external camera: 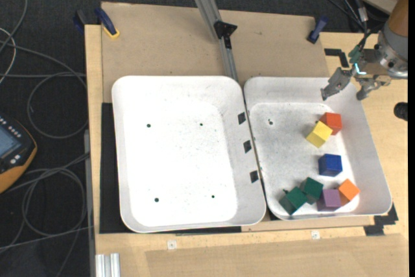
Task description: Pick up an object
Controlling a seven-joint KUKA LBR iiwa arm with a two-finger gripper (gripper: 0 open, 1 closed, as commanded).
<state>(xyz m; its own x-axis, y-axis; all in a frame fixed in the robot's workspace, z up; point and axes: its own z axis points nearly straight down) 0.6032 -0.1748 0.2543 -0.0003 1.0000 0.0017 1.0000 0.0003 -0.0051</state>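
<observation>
Several small blocks lie in the right bin. A yellow block leans against a red-orange block near the bin's far right. A blue block sits below them. Along the front wall are two green blocks, a purple block and an orange block. My gripper hangs above the bin's far right corner, above the red-orange block. Its fingers stand open with nothing between them.
The left bin sits beside the right one, with black clips along the shared edge. A slanted metal pole rises behind the bins. Blue clamps hold the board's far corners. Cables lie on the floor at left.
</observation>
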